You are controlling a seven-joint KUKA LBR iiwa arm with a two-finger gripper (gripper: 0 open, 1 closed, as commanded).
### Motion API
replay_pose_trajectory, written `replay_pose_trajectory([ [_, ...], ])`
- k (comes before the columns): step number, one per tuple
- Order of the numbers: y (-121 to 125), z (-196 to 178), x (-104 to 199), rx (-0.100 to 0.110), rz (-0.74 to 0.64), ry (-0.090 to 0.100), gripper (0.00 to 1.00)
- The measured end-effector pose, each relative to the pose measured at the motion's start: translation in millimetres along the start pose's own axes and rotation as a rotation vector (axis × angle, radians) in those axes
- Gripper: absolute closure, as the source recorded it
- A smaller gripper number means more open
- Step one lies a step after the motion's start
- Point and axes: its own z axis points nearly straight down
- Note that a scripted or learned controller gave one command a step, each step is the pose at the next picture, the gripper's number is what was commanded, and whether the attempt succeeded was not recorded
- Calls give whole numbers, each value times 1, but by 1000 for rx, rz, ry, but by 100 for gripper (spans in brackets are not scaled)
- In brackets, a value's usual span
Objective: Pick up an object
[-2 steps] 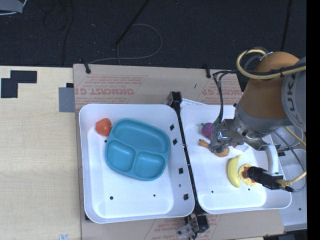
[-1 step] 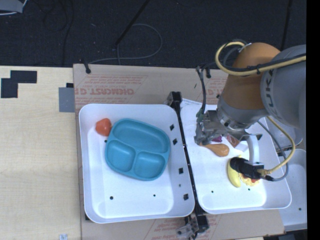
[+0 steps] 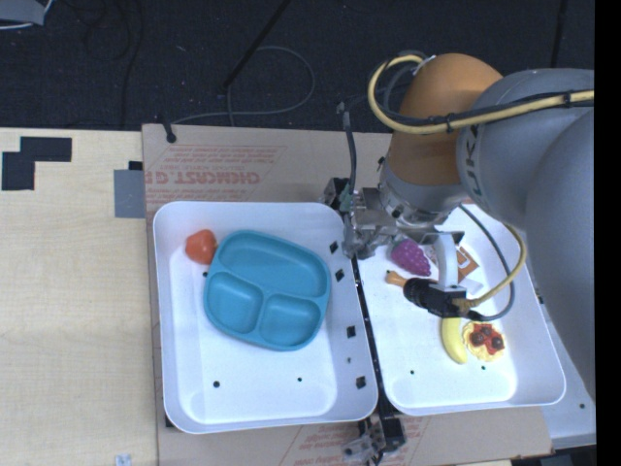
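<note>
Claw (image 3: 367,229): one, above the divide between the bins; open or closed could not be told.
Purple grapes (image 3: 410,255): one bunch, 4 o'clock, just beside, in the right bin (image 3: 427,377).
Banana (image 3: 454,340): one, 5 o'clock, same bin.
Blue plate (image 3: 267,289): one, 8 o'clock, in the left bin (image 3: 252,386).
Orange ball (image 3: 201,247): one, 9 o'clock, beside the plate.

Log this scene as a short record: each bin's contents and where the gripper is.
left bin: blue divided plate; orange round toy beside its upper-left edge
right bin: purple grape bunch; banana; red-and-yellow item against the banana
gripper: low at the divide between the bins
held object: cannot tell
</note>
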Motion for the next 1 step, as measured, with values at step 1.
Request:
replay_pose_trajectory([
  [1, 18, 7, 51, 2, 2, -1, 100],
])
